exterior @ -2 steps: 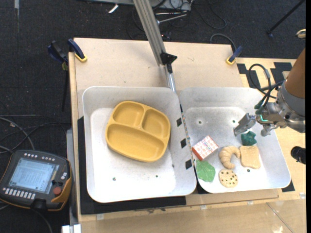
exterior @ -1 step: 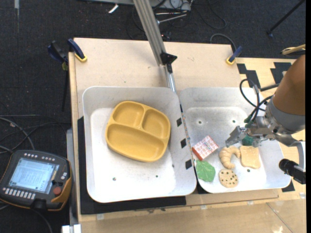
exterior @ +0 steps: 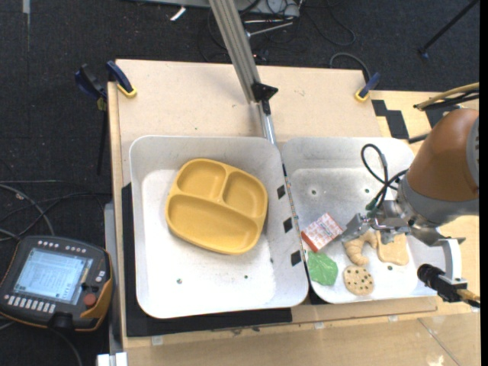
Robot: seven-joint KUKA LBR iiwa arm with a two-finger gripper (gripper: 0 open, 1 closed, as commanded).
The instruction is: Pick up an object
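Where the bench [exterior: 198, 97] meets its near edge, two shallow white bins are seen side by side, each counted once: a left bin [exterior: 152, 204] and a right bin [exterior: 328, 158]. Along the near rim of the right bin, one round cookie [exterior: 357, 280] with dark chips is found, and just beside it toward the dividing wall, one green piece [exterior: 322, 268] lies. A little farther in, one red-and-white packet [exterior: 321, 231] is set near the dividing wall, tilted. Between the cookie and the gripper [exterior: 375, 226], two tan pastry-like pieces are counted: a twisted one [exterior: 356, 248] and a flatter one [exterior: 394, 251], close together. The gripper is held low over these tan pieces, at the right bin's right half; whether its fingers are parted or closed cannot be told, and nothing can be made out between them. The far half of the right bin is left bare metal-grey floor, giving open room. In the left bin, one yellow divided plate [exterior: 218, 205] with three compartments is placed near the middle, with free floor left along the near rim and left wall. At the bench's far corners, yellow clamps [exterior: 126, 90] are fixed.
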